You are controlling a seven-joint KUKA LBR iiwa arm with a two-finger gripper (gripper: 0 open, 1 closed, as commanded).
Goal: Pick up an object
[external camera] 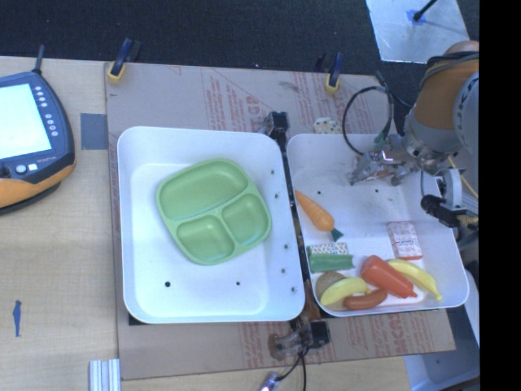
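On the worktop (65,251), the left bin (138,218) holds a green divided plate (213,210). In the right bin (358,210), a carrot (315,211) lies at 9 o'clock, with toy foods (378,279) clustered at 6. The gripper (376,169) hovers at 12; whether it is open, I cannot tell.

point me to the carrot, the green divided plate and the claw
carrot (315,211), camera view, middle of its orange body
green divided plate (213,210), camera view, ridge where its three compartments meet
claw (373,175), camera view, midway between its fingertips, over the right bin
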